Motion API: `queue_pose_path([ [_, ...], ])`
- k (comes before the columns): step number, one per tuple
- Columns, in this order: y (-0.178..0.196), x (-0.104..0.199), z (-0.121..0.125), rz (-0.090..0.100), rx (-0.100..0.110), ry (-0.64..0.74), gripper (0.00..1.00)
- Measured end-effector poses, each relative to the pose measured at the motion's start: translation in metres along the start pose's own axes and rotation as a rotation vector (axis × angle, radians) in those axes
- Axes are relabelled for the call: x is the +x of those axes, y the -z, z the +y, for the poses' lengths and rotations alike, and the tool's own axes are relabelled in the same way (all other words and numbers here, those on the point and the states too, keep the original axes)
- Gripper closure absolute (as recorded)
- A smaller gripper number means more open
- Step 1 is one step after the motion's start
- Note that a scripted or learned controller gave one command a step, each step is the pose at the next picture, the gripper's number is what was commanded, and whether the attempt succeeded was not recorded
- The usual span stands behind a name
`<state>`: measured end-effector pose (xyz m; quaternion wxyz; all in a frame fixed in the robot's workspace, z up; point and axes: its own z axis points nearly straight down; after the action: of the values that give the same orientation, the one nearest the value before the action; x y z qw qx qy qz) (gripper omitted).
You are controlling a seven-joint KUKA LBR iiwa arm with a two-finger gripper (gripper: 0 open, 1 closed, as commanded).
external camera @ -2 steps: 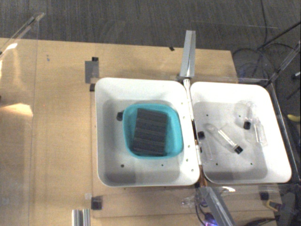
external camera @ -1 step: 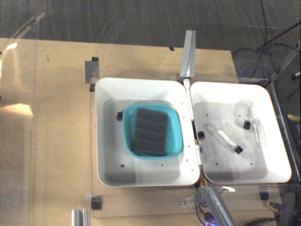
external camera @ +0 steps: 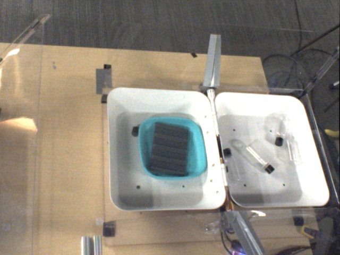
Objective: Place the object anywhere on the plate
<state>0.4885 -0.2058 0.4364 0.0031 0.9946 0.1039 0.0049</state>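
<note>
Dark ribbed block [external camera: 169,147] covers plate [external camera: 198,153] centre.

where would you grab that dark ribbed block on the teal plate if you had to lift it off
Likely across its two long sides, coming straight down from above. The dark ribbed block lies flat in the teal plate in the left bin, its long axis running near to far. The raised plate rim blocks a sideways approach, and the ridges run across its width.
</note>
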Motion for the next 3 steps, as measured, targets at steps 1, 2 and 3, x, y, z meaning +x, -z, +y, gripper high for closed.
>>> queue_pose_path([
  [1,0.0,0.0,0.0,-0.001,0.0,0.0,0.0],
  [2,0.0,0.0,0.0,-0.001,0.0,0.0,0.0],
  [3,-0.002,0.099,0.02,-0.001,0.001,0.003,0.0],
])
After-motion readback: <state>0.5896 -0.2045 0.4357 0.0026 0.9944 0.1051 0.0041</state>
